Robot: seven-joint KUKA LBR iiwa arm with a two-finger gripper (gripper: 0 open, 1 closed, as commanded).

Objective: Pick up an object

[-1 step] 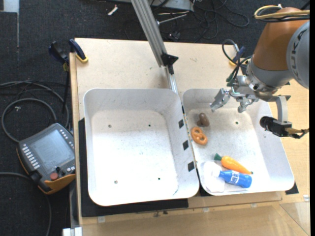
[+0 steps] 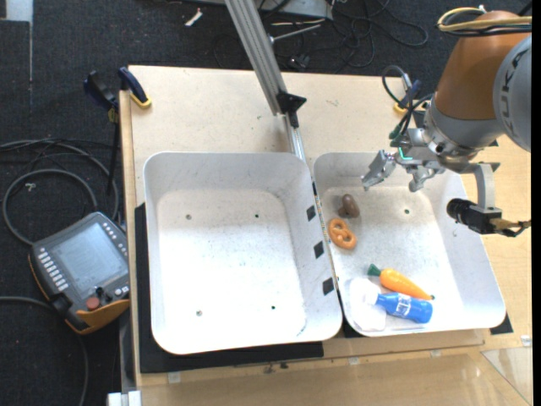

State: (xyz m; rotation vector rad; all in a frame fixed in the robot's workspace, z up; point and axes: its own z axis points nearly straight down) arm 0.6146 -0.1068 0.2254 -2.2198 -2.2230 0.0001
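The grey two-finger gripper (image 2: pixel 396 173) hangs over the far part of the right shallow white plastic bin (image 2: pixel 461 265), its fingers spread apart with nothing between them. Just below it and a little toward the bin divider lies a small brown rounded lump (image 2: pixel 348 205), with an orange pretzel-shaped ring (image 2: pixel 342 233) near it, while an orange plastic carrot (image 2: pixel 404 283) and a blue-and-white small bottle (image 2: pixel 404 308) lie well apart at the near edge. I think the brown lump is light and stiff but may roll, so it is best to pinch it across its narrow middle.
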